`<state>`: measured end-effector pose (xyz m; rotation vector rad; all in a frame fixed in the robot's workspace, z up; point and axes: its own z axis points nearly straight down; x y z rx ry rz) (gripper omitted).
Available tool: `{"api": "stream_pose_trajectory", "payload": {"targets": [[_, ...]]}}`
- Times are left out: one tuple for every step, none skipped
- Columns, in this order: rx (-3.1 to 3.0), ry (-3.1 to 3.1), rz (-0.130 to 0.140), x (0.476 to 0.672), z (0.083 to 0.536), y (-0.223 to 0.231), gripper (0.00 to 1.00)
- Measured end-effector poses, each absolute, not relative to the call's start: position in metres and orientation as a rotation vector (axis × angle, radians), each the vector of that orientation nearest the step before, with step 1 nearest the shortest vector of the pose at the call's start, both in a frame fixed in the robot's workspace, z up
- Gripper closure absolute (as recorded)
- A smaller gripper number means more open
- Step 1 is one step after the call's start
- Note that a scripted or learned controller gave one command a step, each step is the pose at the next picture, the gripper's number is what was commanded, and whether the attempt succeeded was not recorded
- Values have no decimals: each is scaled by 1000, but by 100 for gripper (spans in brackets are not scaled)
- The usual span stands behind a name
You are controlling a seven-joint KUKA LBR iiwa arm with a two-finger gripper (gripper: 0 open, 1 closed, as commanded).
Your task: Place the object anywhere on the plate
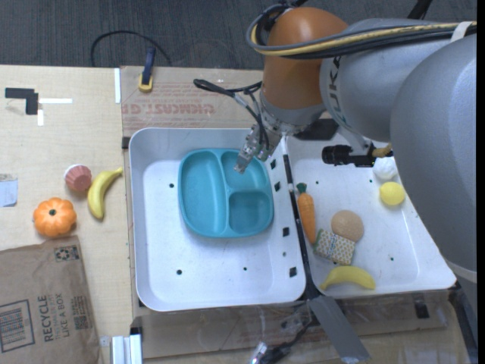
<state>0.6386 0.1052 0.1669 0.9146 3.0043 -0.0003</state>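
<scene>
the gripper [251,155] hangs over the far right rim of the blue divided plate [224,192], which sits in the left bin [159,264]. its fingers are small and blurred here, so i cannot tell whether they are wide or narrow, and nothing shows between them. which object is meant is not given; the candidates lie in the right bin [424,271], to the gripper's right and nearer the camera. closest is the carrot [306,212], just past the divider, its long axis running along that divider. the cracker [336,246], bread roll [348,223], banana [349,278] and lemon [392,194] lie farther. a paper bag [45,309] reads "recycle like a boss".
</scene>
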Motion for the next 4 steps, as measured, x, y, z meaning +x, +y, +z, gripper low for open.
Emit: {"api": "stream_pose_trajectory", "payload": {"targets": [[867, 3017, 1, 634, 266, 171, 100], [1111, 2940, -4, 587, 158, 206, 100], [1160, 2920, -2, 605, 127, 200, 100], [803, 3036, -2, 566, 225, 138, 100]]}}
